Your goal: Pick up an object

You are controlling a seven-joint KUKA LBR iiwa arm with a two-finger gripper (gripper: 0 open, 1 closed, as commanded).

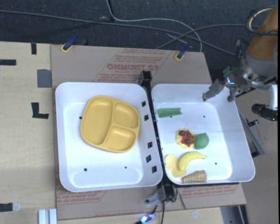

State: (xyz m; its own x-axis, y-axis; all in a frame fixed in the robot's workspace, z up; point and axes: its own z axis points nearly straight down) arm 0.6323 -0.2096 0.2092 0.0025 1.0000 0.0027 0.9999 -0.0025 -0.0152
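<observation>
Banana (191,159): lying in right bin (224,125), untouched
Tool (220,91): hovering over bin's far-right rim, fingers spread apart, gripping nothing

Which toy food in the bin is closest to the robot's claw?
The flat green strip, lying alone at the top of the right bin, nearest the gripper; the other foods cluster lower down.

divided plate (110,123) in left bin (67,139); banana (191,159), cone (194,176) in right bin (233,148).

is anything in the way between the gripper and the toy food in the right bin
Nothing visible. The gripper hangs over the right bin's far right corner, with bare white floor between it and the green strip, the nearest piece.
</observation>
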